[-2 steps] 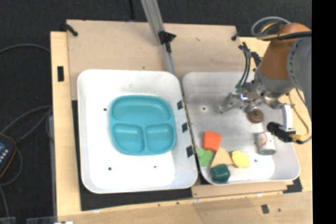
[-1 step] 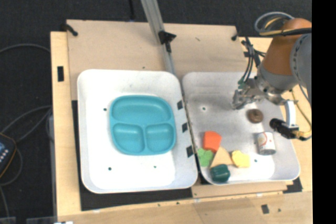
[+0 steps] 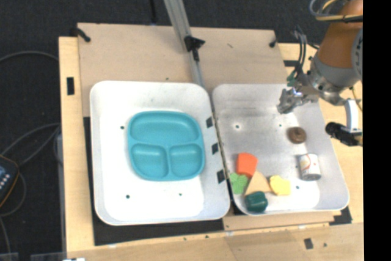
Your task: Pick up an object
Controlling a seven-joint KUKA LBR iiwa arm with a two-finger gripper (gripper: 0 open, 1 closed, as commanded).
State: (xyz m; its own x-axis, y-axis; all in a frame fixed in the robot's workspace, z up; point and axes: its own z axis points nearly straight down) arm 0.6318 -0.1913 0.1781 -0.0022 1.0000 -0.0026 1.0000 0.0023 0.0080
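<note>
The gripper [image 3: 287, 101] is hanging over the right bin [image 3: 256, 101] above the brown disc [image 3: 297, 135], its grip too blurred to tell, and risks closing on bare floor; the can [image 3: 308, 166], lying on its side nearby, is pointing across the bin and might roll.

Right bin [image 3: 244, 101]: upper and left-middle floor open, broad way in. Near edge crowded: orange block [image 3: 247, 163], green piece [image 3: 238, 183], tan wedge [image 3: 259, 183], yellow piece [image 3: 280, 185], dark green piece [image 3: 256, 201] packed touching or just beside one another, little gap between. Brown disc [image 3: 297, 135] and small can [image 3: 308, 166] stand apart, open floor around. Left bin [image 3: 110, 107]: teal tray [image 3: 165, 145] takes centre, margins free. Slanted metal post [image 3: 174, 3] crosses above bins' seam.
</note>
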